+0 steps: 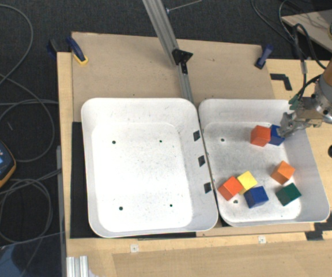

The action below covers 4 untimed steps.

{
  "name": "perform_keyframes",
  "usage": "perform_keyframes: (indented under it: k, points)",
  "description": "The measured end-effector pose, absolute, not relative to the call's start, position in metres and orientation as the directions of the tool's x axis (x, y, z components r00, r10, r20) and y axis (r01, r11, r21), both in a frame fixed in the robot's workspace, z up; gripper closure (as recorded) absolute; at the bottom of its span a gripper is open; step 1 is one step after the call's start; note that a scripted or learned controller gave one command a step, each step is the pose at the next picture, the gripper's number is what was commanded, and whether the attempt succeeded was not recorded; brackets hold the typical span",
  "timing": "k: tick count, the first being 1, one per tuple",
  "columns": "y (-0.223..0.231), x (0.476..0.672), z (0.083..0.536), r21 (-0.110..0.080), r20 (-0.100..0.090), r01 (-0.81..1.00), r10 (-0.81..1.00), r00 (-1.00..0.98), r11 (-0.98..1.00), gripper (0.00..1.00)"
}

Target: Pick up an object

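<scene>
The arm is reaching in from the right over the right bin [310,154], and the gripper [285,126] is sitting low at the bin's upper right. Whether it is open or closed cannot be told from this angle, and nothing is visibly held. A blue cube [276,135] is lying just beside the gripper tip, touching or nearly touching an orange-red cube [260,135] on its left; contact between gripper and blue cube cannot be confirmed.

Five more cubes are resting toward the bin's lower edge: an orange cube [282,172], a green cube [287,194], a second blue cube [256,196], a yellow cube [246,180] and a red-orange cube [230,187], the last three clustered together.

Judgement: the step in hand is closing on the upper blue cube. Doing it well is calling for centring over that cube alone, aligning with its flat faces, keeping clear of the orange-red neighbour, then lifting straight. An off-centre approach is risking pushing the pair apart instead of gripping.
</scene>
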State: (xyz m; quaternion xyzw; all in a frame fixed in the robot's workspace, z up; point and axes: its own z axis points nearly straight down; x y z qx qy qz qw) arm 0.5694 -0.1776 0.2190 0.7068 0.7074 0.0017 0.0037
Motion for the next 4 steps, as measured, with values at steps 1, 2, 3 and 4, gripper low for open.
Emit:
perform_keyframes:
  k: [1,2,3,4]
  points:
    - [-0.178,0.571,0.274,0.008,-0.002,1.000,1.000,-0.002,0.002,1.00]
    - [-0.117,0.559,0.267,-0.001,0.003,1.000,1.000,-0.006,0.006,1.00]
    - [-0.067,0.556,0.272,0.000,0.003,1.000,1.000,-0.007,0.007,1.00]
    - [-0.012,0.544,0.256,-0.003,0.003,1.000,1.000,-0.007,0.007,1.00]
